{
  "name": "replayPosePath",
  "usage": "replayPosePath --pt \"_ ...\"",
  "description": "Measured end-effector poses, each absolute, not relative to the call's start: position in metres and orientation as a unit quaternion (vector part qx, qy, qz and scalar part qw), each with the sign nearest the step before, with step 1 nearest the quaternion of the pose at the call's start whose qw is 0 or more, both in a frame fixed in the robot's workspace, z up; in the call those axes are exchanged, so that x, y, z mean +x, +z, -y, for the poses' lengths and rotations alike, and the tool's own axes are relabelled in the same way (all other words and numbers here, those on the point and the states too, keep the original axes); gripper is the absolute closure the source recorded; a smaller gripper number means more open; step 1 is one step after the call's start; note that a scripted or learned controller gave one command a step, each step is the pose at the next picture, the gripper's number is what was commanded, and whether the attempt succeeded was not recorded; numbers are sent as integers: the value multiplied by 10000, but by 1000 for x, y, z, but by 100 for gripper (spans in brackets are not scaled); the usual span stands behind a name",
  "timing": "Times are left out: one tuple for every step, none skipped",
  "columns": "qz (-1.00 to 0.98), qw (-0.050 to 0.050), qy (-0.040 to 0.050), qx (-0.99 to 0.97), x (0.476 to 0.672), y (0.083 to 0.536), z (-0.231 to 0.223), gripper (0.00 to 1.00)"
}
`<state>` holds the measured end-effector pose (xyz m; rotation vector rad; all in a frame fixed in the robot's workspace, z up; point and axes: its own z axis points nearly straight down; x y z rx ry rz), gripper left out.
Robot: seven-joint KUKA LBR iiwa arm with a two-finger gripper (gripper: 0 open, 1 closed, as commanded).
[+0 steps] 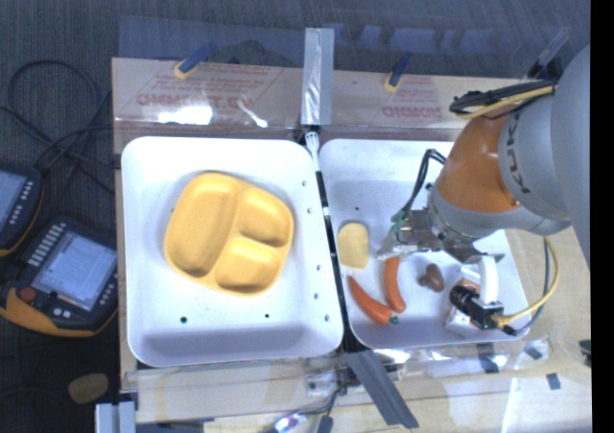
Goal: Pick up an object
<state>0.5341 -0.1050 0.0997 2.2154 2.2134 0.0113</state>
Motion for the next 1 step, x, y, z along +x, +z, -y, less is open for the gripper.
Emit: replayPosePath --pt "-7081 -1 -8 7061 540 219 52 100"
